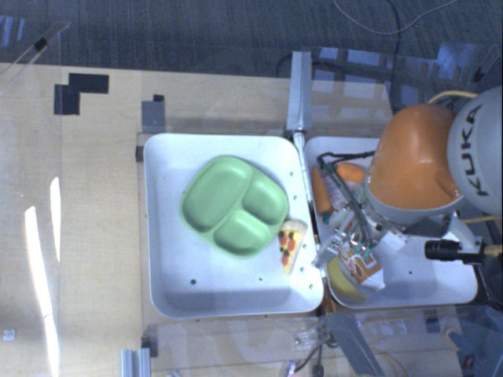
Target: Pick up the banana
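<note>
— Two white bins are seen side by side on the bench. What is found in the left bin?

— A green plate with three sections is laid near the middle of the left bin, a little toward its far edge. A small snack packet with coloured spots is placed beside the plate, close to the right wall of this bin and nearer to its front right corner. The two things seem to touch or nearly touch, but this cannot be decided.

— And where is the banana located?

— The banana is seen in the right bin, at its front left corner, against the front wall. Only a yellow curved part is shown, because the gripper and a small orange and white package are over it.

— How is the gripper held?

— The arm is reached in from the right, with its orange band above the right bin. The gripper is hung low over the front left part of that bin, just above the banana. Its state cannot be told, since wires and metal parts are mixed together there. It cannot be said that the banana is held.

— Is something more noticed in the right bin?

— An orange carrot-like thing is laid along the left wall, toward the far left corner, partly hidden by the arm.
</note>
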`<move>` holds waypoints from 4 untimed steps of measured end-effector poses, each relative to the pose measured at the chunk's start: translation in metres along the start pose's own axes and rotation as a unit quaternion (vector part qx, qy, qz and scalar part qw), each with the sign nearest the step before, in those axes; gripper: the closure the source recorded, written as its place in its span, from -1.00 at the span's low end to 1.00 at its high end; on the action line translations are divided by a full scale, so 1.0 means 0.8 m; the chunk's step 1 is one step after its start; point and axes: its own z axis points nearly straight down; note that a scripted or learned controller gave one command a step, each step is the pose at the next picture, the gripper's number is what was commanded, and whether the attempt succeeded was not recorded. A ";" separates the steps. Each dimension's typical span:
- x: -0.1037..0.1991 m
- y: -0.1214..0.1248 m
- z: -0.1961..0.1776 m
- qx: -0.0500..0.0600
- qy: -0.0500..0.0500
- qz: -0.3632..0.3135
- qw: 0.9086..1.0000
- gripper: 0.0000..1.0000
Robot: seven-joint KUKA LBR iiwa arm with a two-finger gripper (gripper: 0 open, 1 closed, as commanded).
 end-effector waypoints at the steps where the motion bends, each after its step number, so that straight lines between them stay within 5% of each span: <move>1: -0.028 -0.030 0.000 0.000 -0.001 -0.075 0.997 -1.00; 2: 0.032 0.051 0.000 0.000 0.000 -0.099 0.995 -1.00; 3: -0.011 -0.018 0.000 0.000 0.000 -0.123 0.992 -1.00; 4: 0.025 0.039 0.000 0.000 0.000 -0.176 0.984 -1.00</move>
